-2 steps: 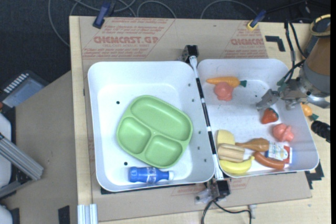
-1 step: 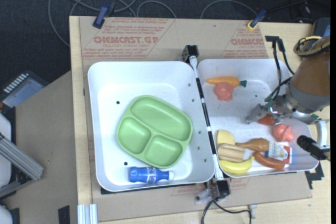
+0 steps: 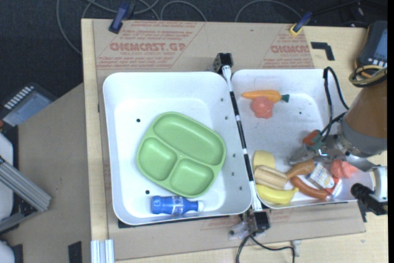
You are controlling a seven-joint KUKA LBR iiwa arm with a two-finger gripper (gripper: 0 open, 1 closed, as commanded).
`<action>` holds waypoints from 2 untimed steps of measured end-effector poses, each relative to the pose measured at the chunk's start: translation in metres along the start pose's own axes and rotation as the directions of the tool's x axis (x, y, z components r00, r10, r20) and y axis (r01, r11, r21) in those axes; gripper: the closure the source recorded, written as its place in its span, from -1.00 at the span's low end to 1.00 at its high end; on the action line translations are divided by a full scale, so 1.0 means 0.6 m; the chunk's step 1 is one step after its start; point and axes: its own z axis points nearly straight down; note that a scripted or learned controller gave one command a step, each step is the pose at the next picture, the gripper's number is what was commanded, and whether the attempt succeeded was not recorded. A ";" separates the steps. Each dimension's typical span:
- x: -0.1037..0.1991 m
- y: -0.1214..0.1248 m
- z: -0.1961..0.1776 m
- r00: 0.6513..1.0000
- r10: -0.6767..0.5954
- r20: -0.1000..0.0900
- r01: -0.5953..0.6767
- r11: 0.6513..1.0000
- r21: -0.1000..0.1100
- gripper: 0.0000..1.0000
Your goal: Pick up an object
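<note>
The right bin (image 3: 280,132) holds the toy food. An orange carrot (image 3: 261,95) lies near its far wall, with a pink-red lump (image 3: 263,108) just below it. In the near corner lie a yellow banana (image 3: 275,195), a tan bread roll (image 3: 271,177), a yellow piece (image 3: 263,160) and two brown-red sausages (image 3: 309,188) (image 3: 301,167). A white packet (image 3: 321,177) and a pink-red piece (image 3: 342,168) lie at the right side. My gripper (image 3: 315,148) is down low in the right bin, just above the upper sausage, on the grey arm (image 3: 368,120).
The left bin (image 3: 111,132) holds a green divided plate (image 3: 180,154) and a blue bottle (image 3: 175,205) lying along its near wall. A black clip (image 3: 223,61) sits where the bins meet at the back. Cables trail off the bench's right edge.
</note>
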 end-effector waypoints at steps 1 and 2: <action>0.069 -0.017 0.000 1.000 -0.002 -0.001 0.002 1.000 0.001 -1.00; 0.068 -0.017 -0.016 1.000 0.000 0.000 0.000 1.000 -0.001 1.00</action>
